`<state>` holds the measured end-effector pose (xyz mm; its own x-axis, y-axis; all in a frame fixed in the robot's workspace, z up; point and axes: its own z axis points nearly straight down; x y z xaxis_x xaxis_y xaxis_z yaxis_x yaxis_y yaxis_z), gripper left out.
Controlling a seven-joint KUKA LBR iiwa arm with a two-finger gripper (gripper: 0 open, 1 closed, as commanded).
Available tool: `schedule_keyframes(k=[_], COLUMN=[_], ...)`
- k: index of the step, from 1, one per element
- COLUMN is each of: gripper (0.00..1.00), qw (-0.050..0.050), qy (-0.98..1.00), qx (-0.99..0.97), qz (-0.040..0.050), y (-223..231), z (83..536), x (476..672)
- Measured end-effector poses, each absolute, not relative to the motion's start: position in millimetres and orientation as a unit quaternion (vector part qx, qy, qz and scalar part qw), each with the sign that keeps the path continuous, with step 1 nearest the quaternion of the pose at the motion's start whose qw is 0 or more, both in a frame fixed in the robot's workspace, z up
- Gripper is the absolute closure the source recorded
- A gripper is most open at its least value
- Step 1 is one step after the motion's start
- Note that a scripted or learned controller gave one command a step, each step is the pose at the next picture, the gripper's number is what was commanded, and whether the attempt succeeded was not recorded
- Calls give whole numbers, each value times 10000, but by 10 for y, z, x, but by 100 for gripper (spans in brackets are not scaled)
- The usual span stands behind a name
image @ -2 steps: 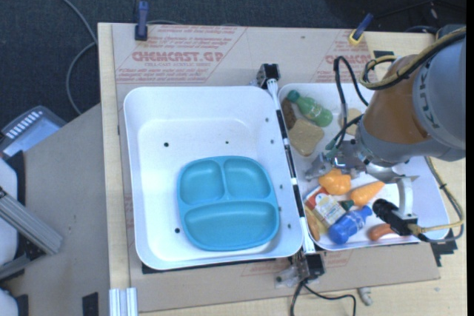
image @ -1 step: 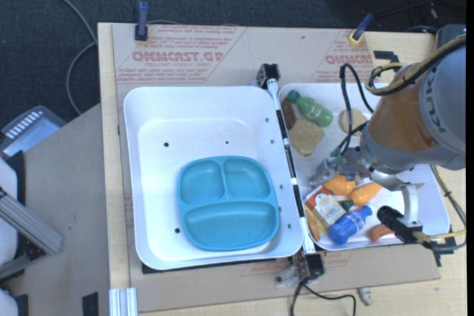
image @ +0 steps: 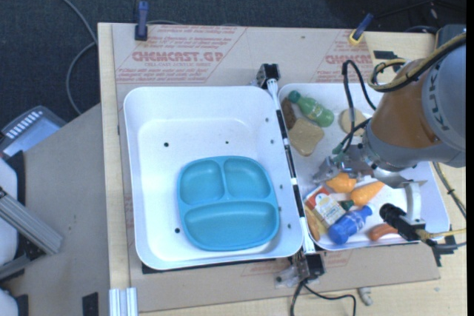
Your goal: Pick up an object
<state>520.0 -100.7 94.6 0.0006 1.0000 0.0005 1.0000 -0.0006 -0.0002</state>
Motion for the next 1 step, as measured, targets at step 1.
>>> schedule_keyframes(k=[1], gripper=[100], qw=[1], qy=[-7076], qx=[-7066], qz=[-5], y=[-412], z=[1848], x=[5122])
